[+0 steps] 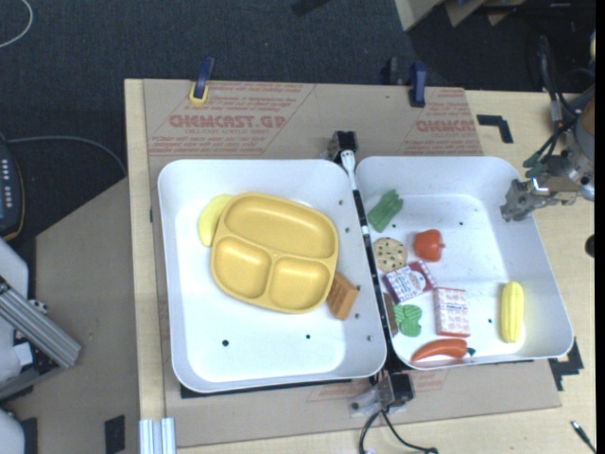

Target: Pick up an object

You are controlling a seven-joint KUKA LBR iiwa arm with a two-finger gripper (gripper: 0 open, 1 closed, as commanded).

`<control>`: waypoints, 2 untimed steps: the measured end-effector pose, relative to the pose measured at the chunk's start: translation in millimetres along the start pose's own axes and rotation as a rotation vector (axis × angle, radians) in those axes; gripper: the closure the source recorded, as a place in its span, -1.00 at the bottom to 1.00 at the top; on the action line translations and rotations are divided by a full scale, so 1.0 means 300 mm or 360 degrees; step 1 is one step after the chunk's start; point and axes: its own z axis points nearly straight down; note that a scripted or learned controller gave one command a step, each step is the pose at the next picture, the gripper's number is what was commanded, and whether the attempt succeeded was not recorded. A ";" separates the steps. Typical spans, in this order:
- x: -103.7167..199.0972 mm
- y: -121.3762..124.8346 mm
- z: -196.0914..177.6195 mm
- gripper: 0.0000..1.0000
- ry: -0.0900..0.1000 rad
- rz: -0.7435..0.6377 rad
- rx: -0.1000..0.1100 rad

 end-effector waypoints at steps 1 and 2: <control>0.145 0.045 0.011 1.00 0.0004 -0.0007 0.0003; 0.349 0.070 0.030 1.00 0.0006 -0.0009 0.0007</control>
